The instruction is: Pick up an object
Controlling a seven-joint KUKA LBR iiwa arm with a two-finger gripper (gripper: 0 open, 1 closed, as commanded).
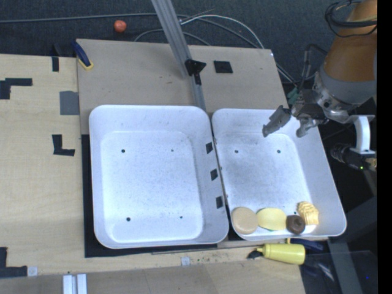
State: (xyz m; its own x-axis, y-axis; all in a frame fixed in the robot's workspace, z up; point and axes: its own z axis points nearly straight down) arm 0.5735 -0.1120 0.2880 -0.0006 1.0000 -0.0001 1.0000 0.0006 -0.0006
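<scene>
Camera view is showing my gripper [286, 125] hovering spread wide and gripping nothing over the right bin's [324, 164] far end; I'm judging the tan disc [244, 220], clustered against the near wall, needs a straight descent.
</scene>
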